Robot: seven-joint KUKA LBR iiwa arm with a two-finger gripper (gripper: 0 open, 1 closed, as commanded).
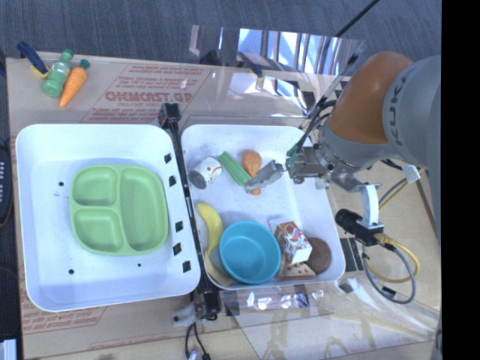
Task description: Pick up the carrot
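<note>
My arm point(382, 107) reaches into the right bin point(319, 201). My gripper point(264, 176) hangs low, touching the carrot point(251, 162) near the bin's far wall; I can't tell whether it grips, so the pick looks unfinished. The bench liner point(142, 96) reads "CHEMCAST".

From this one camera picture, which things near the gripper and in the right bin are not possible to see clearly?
- Gripper: blurred in the camera view, so whether it touches the carrot cannot be told.
- Carrot: its lower part is hidden behind the gripper.
- Banana: its lower end is covered by the blue bowl.
- Small can: its label is too small to read.
</note>
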